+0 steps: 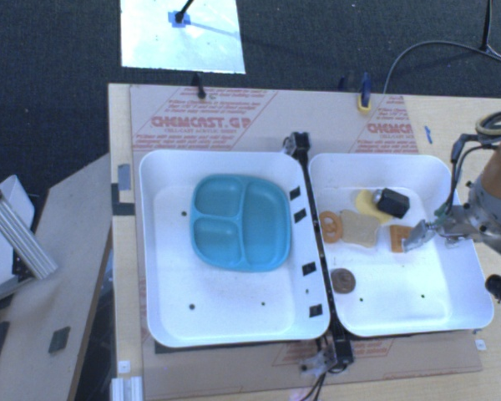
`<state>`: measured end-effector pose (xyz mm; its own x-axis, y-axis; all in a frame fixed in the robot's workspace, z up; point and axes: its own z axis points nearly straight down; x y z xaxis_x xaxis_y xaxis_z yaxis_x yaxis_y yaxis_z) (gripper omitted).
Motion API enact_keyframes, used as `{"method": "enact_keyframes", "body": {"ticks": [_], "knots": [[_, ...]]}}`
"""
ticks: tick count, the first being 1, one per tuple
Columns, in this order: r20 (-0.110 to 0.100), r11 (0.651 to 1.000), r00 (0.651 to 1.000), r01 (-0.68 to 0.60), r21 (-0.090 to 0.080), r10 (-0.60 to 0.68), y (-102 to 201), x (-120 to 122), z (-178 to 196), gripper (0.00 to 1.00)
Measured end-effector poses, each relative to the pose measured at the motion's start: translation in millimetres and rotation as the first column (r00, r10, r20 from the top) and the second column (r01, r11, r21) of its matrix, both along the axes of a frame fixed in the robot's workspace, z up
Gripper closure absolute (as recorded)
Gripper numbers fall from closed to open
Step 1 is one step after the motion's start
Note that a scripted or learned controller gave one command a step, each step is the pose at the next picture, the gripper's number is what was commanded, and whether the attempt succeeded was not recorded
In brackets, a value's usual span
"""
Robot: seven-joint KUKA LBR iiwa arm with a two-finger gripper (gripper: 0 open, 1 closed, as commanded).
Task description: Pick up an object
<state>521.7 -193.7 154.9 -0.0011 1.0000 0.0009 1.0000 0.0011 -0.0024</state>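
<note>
White plastic forms both bins, and your gripper (416, 237) hangs low inside the right bin (417, 307), near its right wall, reaching in from the arm (493, 199) at the frame's right edge. Its metal tip is small and blurred, so you cannot tell how the gripper is set. Just to its left, seemingly touching the tip, lies an orange piece (398, 238); the contact is hard to judge from this angle. Further left of it you see a tan flat piece (359, 228), then a pretzel (329, 225) beside the divider. Up and left of the gripper sits a black block (392, 201) resting against a yellow object (367, 199). Down and left, well apart, lies a brown round disc (343, 281). Far to the left, a blue divided plate (239, 222) rests in the left bin (175, 307).
</note>
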Motion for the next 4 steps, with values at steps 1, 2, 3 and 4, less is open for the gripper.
{"method": "enact_keyframes", "body": {"ticks": [1,2,3,4], "knots": [[0.0,1.0,1.0,0.0,0.0,0.0,2.3,-5.0,-43.2,0.0],[0.007,1.0,1.0,0.0,-0.003,0.0,1.4,-3.1,-29.9,1.0],[0.008,1.0,1.0,-0.003,-0.003,0.003,-0.7,-3.7,13.6,1.0],[0.009,1.0,1.0,-0.004,-0.003,0.004,2.0,-11.6,66.8,1.0]]}}
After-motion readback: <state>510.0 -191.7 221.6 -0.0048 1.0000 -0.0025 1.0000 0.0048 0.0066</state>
